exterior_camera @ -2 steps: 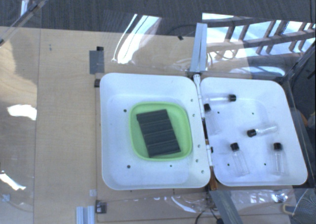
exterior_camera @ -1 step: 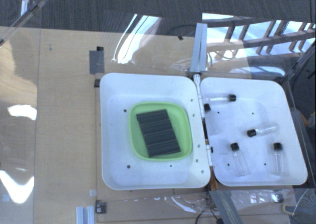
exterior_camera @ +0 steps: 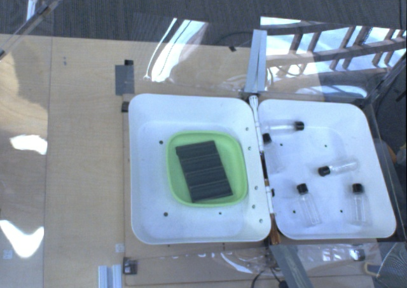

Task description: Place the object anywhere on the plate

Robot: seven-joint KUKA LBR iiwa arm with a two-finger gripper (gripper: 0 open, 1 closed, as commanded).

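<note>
A light green square plate (exterior_camera: 236, 159) sits in the middle of the left white bin (exterior_camera: 146, 210). A dark grey ribbed rectangular block (exterior_camera: 203, 171) lies flat on the plate, slightly turned. The right white bin (exterior_camera: 375, 217) holds several small clear vials with black caps: one lying near the top left (exterior_camera: 283, 128), one lying at mid right (exterior_camera: 337, 168), one near the bottom middle (exterior_camera: 306, 203) and one at the lower right (exterior_camera: 359, 203).
The two bins meet at a hinged seam (exterior_camera: 262, 172). A grey metal post (exterior_camera: 257, 64) stands behind the bins. A transparent sheet with bright glare covers the wooden bench (exterior_camera: 63, 153). A small dark bracket (exterior_camera: 124, 79) sits at the back left.
</note>
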